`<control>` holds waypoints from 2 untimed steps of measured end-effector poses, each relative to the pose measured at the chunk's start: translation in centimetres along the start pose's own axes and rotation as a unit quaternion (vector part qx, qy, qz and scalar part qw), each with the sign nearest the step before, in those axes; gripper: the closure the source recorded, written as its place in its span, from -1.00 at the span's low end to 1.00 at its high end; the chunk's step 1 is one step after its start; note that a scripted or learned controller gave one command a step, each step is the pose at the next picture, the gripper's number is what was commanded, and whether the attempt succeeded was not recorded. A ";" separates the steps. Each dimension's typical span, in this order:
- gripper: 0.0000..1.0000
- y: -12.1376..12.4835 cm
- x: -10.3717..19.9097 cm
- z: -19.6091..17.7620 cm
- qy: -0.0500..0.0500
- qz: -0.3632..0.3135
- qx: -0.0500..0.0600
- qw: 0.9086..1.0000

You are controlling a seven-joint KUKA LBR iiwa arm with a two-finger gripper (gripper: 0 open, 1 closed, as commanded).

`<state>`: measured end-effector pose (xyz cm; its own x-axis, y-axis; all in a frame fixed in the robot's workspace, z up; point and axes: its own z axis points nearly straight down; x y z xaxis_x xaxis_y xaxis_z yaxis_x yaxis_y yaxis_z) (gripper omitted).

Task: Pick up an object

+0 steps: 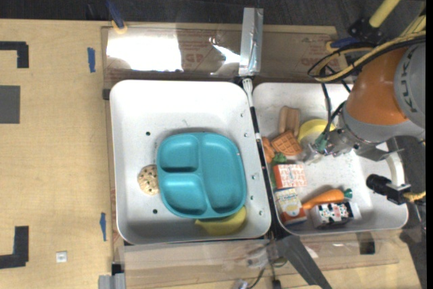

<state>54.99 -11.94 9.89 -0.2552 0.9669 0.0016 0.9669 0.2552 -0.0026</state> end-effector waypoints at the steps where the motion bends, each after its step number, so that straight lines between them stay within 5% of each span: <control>1: -1.00 0.1 0.0 -0.1 0.000 0.000 -0.001 1.000; 2: -1.00 7.3 -1.5 1.2 -0.001 0.060 -0.003 0.998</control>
<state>62.44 -11.52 8.64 -0.1381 0.9904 -0.0012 0.9904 0.1381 0.0034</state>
